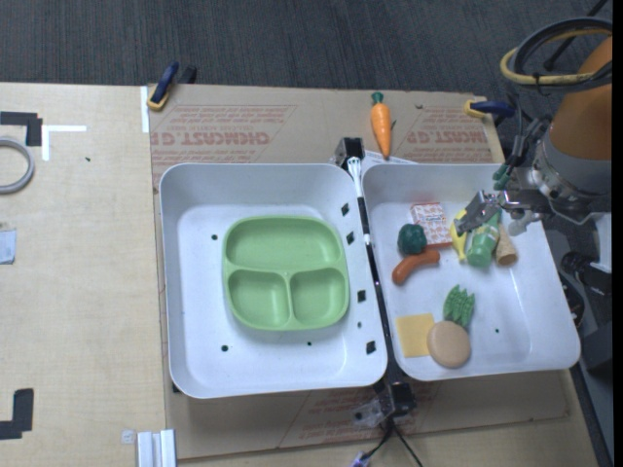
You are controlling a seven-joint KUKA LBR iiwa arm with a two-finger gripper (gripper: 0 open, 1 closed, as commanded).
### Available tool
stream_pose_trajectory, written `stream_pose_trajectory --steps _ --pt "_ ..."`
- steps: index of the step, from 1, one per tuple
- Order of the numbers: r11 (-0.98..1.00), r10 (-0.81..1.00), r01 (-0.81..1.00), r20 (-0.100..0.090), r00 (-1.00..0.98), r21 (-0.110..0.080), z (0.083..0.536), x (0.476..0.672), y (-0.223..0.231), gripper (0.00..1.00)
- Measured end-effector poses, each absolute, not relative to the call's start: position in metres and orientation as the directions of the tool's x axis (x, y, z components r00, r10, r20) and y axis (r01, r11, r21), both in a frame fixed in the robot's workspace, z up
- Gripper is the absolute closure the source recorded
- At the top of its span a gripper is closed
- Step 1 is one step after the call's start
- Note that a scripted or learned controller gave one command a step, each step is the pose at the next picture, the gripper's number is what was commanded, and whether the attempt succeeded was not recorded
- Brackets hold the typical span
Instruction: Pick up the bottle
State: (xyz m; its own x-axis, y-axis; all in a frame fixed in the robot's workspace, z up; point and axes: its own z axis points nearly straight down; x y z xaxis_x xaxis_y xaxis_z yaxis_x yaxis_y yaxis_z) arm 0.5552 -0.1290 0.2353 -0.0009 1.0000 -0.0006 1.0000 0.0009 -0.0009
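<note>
Bottle [481,246] lies in right bin [545,343], upper part, btwn sausage [417,265] and cone [506,251]. Gripper [480,216] sits right over its top; can't tell its state. Prob light, stiff plastic, smooth and round, so may roll. Best grab across the mid-body.

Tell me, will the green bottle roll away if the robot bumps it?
Probably. The green bottle looks rounded and lies on its side on the right bin's smooth floor, so a nudge could roll it. It seems small, likely light plastic. The ice-cream cone beside it might stop it. The gripper is right above it.
</note>
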Motion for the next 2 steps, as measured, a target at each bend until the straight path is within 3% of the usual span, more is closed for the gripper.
stream_pose_trajectory --steps 1,2 --pt "0.001 1.000 1.000 -0.002 -0.001 0.000 0.245 0.556 -0.129 1.00" --pt "-0.114 0.994 0.994 0.000 0.114 -0.002 0.239 0.509 -0.089 1.00"
